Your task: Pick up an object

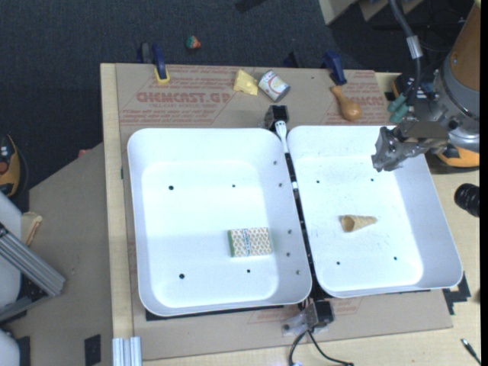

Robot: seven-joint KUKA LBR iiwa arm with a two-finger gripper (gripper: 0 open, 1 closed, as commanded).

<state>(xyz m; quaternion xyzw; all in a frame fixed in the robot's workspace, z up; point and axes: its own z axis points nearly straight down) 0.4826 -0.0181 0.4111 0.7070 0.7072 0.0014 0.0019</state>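
A small tan cone-shaped object [357, 223] lies in the middle of the right bin [427, 235]. A green and white patterned block [250, 242] rests on the floor of the left bin [152, 204], toward its front right. My gripper [386, 157] hangs over the far right part of the right bin, above and to the right of the cone and apart from it. Nothing shows between its fingers.
On the cardboard behind the bins lie a yellow wedge [245, 83], a small white box [274, 85] and a tan pear-shaped object [347, 104]. Blue clamps [159, 61] hold the board's far edge. A black divider [292, 175] runs between the bins.
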